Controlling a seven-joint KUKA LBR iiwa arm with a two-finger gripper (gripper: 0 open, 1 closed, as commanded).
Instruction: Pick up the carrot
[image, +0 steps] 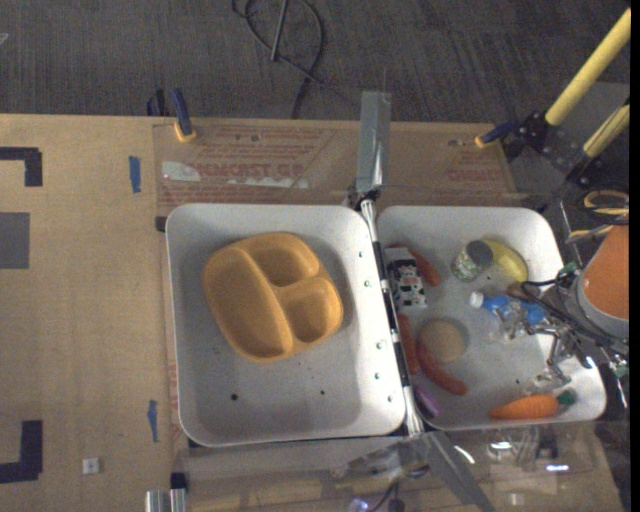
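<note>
Single fixed camera above the bench (80, 300), looking down at a slant. Both white bins (190, 330) fall mid-frame, floor along top edge. Moderate distance.

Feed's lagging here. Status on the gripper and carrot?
Gripper low in right bin, just above carrot. Carrot flat by near wall, not gripped. Nothing between them.

Right bin (540, 222) crowded: carrot (524, 407) hugs the near rim, sausage (441, 371) and round cookie (443, 340) just left. Left bin (262, 408) open around the yellow tray (272, 295).
</note>
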